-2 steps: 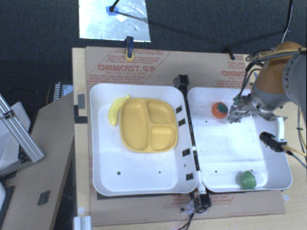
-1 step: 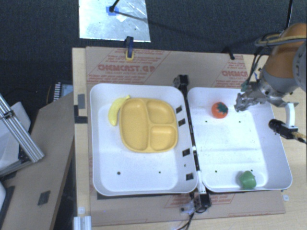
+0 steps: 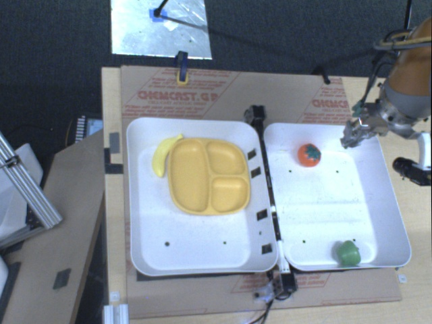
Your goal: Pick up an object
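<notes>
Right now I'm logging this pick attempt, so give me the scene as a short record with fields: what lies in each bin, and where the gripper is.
left bin: yellow three-compartment plastic tray; yellow banana beside the tray's left edge
right bin: red-orange tomato-like toy near the far edge; green round toy near the front edge
gripper: above the right bin's far right corner, right of the red-orange toy
held object: none visible
</notes>
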